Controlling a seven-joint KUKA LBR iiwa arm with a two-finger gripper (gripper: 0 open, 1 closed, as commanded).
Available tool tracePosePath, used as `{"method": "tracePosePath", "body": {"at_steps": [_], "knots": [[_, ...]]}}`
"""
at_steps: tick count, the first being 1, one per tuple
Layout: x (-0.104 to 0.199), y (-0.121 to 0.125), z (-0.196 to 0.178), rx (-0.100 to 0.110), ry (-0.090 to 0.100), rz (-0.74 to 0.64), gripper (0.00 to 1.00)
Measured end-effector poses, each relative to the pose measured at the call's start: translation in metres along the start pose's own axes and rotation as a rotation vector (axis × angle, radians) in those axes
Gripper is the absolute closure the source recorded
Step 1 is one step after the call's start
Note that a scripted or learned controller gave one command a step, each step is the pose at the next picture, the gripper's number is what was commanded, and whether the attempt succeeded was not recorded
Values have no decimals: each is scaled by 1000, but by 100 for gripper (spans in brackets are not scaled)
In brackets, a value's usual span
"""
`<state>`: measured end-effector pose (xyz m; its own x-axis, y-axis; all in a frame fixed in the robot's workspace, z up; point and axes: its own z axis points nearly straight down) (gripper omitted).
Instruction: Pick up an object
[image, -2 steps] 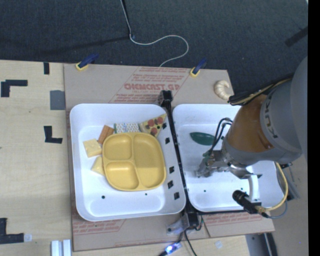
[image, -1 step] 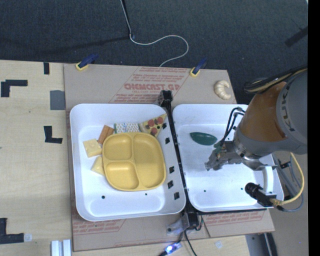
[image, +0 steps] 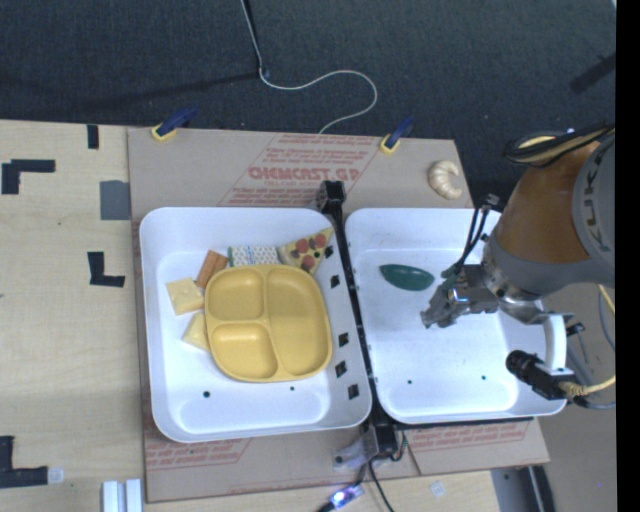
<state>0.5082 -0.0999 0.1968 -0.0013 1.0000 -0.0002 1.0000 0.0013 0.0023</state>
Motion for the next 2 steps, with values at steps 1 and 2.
{"method": "tracePosePath", "body": {"at_steps": [1, 2], "knots": [[1, 1, -29, 1, 0, -1, 100], [49, 31, -30, 3, 2, -6, 100]]}}
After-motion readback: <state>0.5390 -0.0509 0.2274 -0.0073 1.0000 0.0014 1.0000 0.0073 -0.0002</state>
